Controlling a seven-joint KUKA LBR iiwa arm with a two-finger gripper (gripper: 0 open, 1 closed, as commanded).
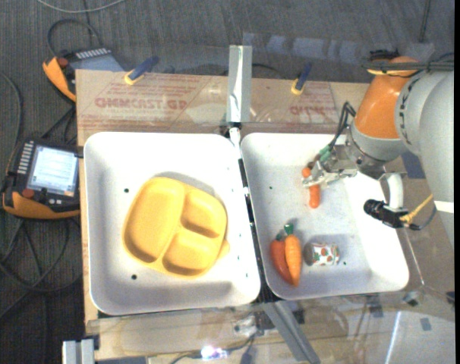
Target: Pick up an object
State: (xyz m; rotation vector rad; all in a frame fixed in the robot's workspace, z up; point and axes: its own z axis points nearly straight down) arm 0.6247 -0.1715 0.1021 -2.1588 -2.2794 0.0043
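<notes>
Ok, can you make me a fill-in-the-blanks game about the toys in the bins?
1. The yellow tray lies in the ____ bin.
2. The toy carrot lies in the ____ bin.
3. The small can lies right beside the ____.
4. The gripper is above the ____ bin.

Missing words: left; right; carrot; right

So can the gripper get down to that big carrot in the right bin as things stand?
Probably yes. The carrot lies open near the front of the right bin, nothing on top; a small can sits just beside it. The gripper hovers in the same bin.
</notes>
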